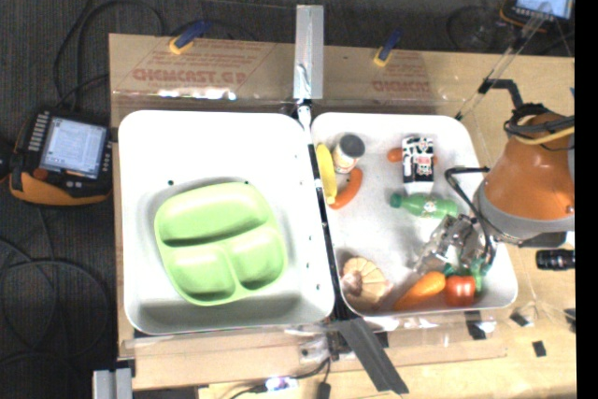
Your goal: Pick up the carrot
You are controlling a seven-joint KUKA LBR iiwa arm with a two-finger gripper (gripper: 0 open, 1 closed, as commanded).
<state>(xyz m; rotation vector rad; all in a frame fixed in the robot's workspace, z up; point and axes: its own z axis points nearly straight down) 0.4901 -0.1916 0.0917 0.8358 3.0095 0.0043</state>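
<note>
gripper (455,245) sits low in the right white bin (467,145), lower right of the frame, metal parts bunched just above the long orange carrot (420,286). can't tell whether it's parted or clamped from up here, too much clutter around it. the carrot lies slanted along the bin's near edge, between a tan ridged shell-shaped toy (363,277) on its left and a red tomato-like piece (461,289) on its right. further up, a green bottle (422,204) lying flat, a black and white cow-print carton (418,157), a yellow banana (325,169) against the left wall. over in the left white bin (140,201), a light green divided plate (221,239). wooden surface (187,70) underneath it all.
</note>
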